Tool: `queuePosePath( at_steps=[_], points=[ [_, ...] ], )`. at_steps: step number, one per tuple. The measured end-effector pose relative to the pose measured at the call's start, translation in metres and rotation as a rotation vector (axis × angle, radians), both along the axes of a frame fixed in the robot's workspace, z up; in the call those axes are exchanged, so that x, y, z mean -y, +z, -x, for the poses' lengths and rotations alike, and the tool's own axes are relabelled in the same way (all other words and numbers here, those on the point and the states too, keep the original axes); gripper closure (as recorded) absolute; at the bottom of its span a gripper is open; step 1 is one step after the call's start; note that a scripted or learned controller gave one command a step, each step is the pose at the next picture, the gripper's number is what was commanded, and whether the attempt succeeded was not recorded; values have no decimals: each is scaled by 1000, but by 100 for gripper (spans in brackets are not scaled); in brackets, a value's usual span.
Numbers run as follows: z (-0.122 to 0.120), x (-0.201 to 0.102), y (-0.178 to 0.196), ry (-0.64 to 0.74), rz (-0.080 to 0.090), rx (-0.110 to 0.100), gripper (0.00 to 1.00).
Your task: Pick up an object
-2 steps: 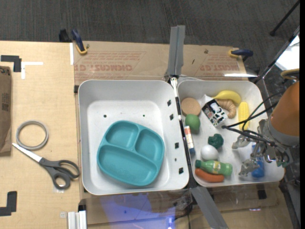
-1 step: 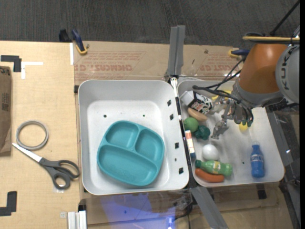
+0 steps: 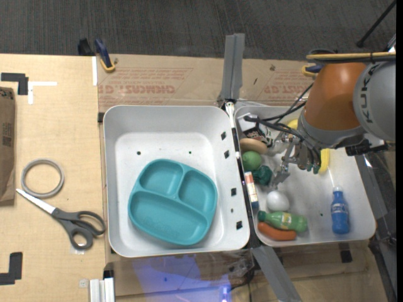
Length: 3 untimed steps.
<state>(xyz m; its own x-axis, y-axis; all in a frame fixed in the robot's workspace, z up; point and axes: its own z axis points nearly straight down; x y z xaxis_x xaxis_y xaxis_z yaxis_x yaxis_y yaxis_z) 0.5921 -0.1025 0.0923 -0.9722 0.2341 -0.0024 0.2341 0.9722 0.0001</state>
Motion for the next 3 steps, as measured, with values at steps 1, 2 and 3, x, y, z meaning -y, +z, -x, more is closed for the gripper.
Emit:
queuePosePath(
  at_steps=[1, 2, 3],
  points=[
    [-54, 58, 72, -108, 1, 5, 0],
    [-60, 54, 2, -309, 0, 4, 0],
    [23, 68, 0, -418, 0, 0, 0]
  ],
)
